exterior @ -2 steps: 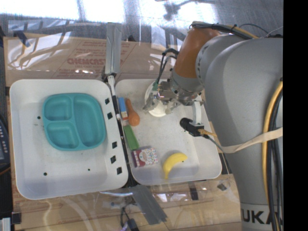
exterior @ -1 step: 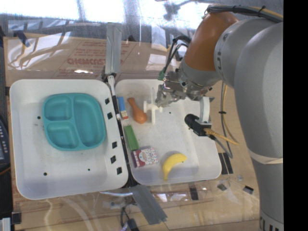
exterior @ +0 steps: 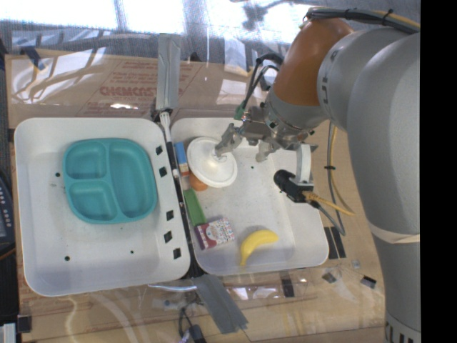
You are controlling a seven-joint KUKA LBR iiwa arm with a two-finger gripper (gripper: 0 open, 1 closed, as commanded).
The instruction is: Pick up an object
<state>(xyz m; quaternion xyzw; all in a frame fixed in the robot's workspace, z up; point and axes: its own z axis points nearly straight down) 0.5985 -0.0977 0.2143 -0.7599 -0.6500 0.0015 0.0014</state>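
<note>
- Gripper (exterior: 245,146) over right bin (exterior: 307,245), beside white plate (exterior: 211,162); finger state: cannot tell.
- Banana (exterior: 256,243) lies near bin's front; small carton (exterior: 215,232) just left of it.
- Teal tray (exterior: 109,179) in left bin (exterior: 43,263).

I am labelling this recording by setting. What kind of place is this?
Probably a robotics lab bench for grasping trials: a grey arm works over two white bins, household items like a banana lie loose, and cardboard covers the bench.

Orange object (exterior: 199,184) half hidden beneath white dish (exterior: 211,162); blue item (exterior: 181,153) partly covered too. Print on small carton (exterior: 215,231) too small to read. Arm (exterior: 371,98) cut off at right.
</note>
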